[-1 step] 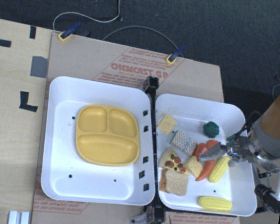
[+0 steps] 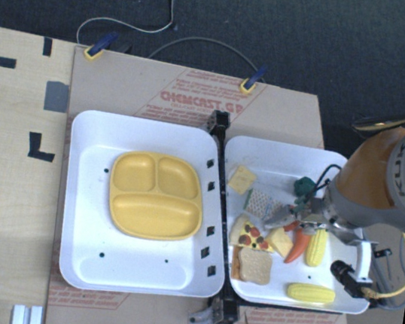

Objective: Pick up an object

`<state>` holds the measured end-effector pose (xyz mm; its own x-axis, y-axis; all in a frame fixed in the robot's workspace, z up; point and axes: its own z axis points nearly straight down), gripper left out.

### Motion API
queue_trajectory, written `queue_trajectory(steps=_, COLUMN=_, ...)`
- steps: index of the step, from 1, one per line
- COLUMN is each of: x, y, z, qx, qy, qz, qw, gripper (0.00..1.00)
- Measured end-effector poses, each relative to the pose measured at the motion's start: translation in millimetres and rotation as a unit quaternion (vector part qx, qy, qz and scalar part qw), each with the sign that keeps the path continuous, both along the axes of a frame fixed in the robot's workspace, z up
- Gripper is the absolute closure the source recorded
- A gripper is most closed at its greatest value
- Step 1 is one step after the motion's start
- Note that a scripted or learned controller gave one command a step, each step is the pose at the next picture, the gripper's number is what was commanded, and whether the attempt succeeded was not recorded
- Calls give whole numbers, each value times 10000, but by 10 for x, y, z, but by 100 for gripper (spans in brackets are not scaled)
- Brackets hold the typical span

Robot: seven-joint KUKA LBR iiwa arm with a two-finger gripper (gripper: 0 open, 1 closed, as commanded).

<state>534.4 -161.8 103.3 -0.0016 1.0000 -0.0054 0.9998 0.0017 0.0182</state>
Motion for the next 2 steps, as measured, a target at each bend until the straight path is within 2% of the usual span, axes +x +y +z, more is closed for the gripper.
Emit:
queue_trajectory(steps=1, x=-190, y=364, z=-113, qx=-101, qy=-78, qz=-48, qw=9999, gripper=0)
queue_trajectory(steps=2, x=611, y=266, z=-7, qx=13, qy=58, qz=4, qw=10000, gripper=0)
